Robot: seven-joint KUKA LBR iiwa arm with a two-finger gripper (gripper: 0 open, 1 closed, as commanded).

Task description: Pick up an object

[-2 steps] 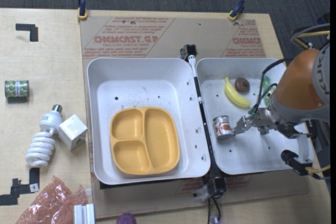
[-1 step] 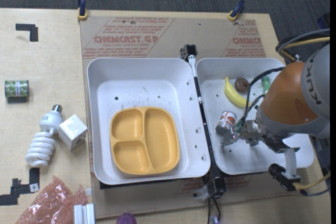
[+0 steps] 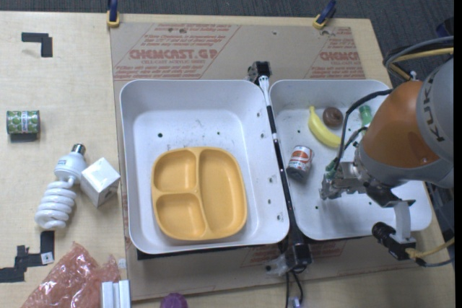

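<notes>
- Arm w/ orange band [image 3: 393, 133] is reaching in from the right, hanging over the right bin [image 3: 289, 101].
- Gripper [image 3: 333, 187] is sitting low over the bin floor, near the bin's middle-front; too small and dark to read, so can't tell its state.
- Nothing is showing in the gripper's grasp – so I'm judging the pick as not yet done.
- Candidates in the right bin: small can [image 3: 299, 161] is lying tilted just left of the gripper, apart from it; banana [image 3: 322, 130] is lying further back, w/ a brown round thing [image 3: 333, 115] touching or just beside its upper end; a green bit [image 3: 365, 112] is peeking out by the arm, partly hidden.
- Can is looking like the nearest target, but which obj the program is going for – can't tell.
- Left bin [image 3: 130, 155] is holding a yellow divided tray [image 3: 198, 192], well apart from the gripper.
- Progress call: approach is looking mostly made, arm's down in the bin; still left – closing on smth, lifting it clear.
- Risk, imo: gripper is sitting beside the can, not over it, so a close here could be catching only air.
</notes>
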